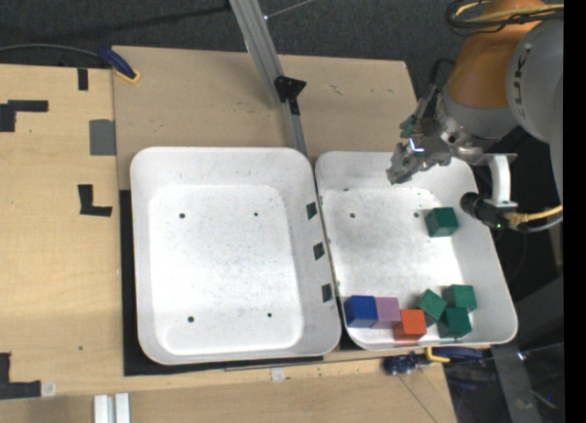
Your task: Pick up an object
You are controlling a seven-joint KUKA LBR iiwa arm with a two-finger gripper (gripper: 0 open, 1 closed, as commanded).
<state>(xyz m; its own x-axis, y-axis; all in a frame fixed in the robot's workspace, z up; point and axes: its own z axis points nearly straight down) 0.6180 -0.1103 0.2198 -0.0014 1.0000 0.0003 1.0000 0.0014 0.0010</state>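
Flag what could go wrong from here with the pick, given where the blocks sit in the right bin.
1. The tool hovers near the right bin's far rim, away from every block; closing here would likely grab nothing.
2. The lone green block lies close to the bin's right wall, so a descent there might clip the wall.
3. The blue block, purple block and orange block crowd the near edge, so fingers may wedge or nudge neighbours.

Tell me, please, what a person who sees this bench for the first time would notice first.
Probably the coloured blocks crowded along the near edge of the right bin: blue block, purple block, orange block and green ones. One lone green block lies apart, nearer the gripper, which hangs over that bin's far edge.
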